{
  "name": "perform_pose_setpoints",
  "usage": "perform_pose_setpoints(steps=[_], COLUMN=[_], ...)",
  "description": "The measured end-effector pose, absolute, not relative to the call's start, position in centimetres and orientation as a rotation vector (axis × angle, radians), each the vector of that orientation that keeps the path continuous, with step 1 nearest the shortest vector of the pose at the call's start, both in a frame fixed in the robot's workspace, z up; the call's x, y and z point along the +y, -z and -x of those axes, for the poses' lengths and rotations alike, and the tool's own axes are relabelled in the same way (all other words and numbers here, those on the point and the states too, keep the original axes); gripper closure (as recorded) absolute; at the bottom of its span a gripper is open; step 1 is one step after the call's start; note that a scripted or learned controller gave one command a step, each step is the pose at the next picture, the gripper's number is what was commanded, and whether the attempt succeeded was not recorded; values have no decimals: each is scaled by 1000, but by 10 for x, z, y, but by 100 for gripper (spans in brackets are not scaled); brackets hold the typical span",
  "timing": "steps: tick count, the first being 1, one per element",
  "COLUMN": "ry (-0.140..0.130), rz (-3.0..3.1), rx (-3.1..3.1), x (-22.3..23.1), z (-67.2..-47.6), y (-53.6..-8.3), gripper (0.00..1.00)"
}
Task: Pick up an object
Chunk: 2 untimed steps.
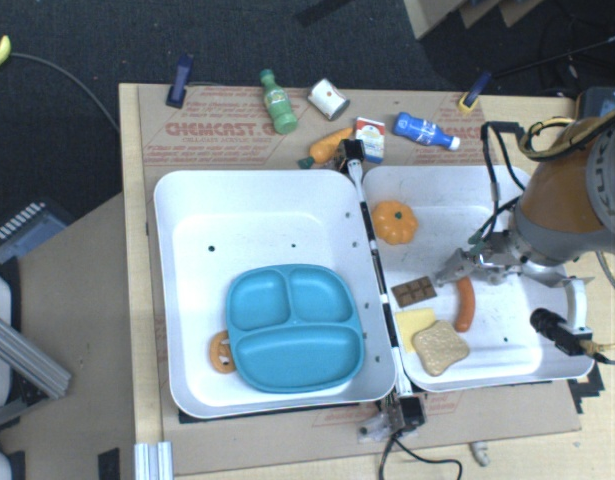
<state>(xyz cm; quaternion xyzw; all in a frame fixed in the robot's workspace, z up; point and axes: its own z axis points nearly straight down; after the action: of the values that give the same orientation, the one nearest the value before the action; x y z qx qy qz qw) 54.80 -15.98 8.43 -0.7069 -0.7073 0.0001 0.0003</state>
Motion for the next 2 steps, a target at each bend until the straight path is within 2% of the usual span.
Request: perform_pose_setpoints(steps=[1,2], ry=[1,3], rz=[2222,2220], rx=[-2223,-2224], x=[-160,-89], z=[-549,-564], y=[-94,-185], gripper=[100,100])
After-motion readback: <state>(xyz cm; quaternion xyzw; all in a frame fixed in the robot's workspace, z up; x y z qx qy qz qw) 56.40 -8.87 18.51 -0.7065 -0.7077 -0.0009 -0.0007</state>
